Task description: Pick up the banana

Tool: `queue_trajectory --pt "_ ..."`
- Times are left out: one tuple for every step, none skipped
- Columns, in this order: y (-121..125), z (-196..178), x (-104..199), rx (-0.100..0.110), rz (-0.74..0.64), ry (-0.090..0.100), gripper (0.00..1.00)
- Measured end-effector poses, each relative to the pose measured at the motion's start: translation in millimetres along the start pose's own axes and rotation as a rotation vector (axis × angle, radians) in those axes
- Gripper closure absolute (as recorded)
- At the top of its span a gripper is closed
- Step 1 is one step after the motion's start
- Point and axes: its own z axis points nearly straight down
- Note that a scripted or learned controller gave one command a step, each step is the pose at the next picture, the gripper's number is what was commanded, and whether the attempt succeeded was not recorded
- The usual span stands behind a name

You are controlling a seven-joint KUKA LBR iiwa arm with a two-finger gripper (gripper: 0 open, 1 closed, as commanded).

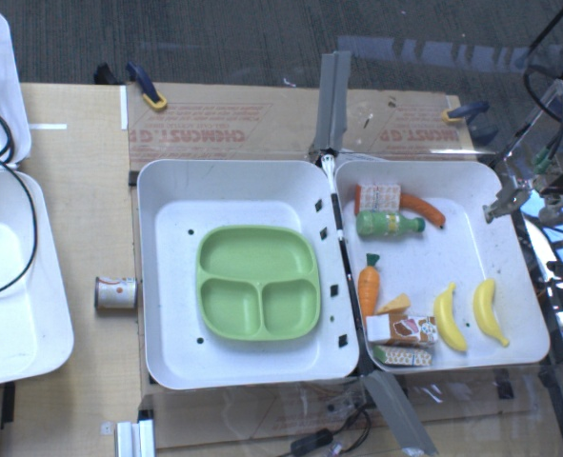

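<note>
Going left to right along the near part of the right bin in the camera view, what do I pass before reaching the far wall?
Carrot → cheese wedge → small carton → first banana → second banana → right bin's wall. The pincer sits farther back, above that right side.

The arm reaches in from the right edge, mostly cut off by the frame. Its pincer (503,205) hangs near the upper right, its metal tip pointing left and down, with nothing visibly between its 2 fingers.
</note>
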Motion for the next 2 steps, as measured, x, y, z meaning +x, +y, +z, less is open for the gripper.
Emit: queue_trajectory --pt "-23.2 52.1 -25.4 0.000 0.308 0.000 0.00" --pt "-7.8 13.8 1.7 -0.001 0.338 0.000 0.00"
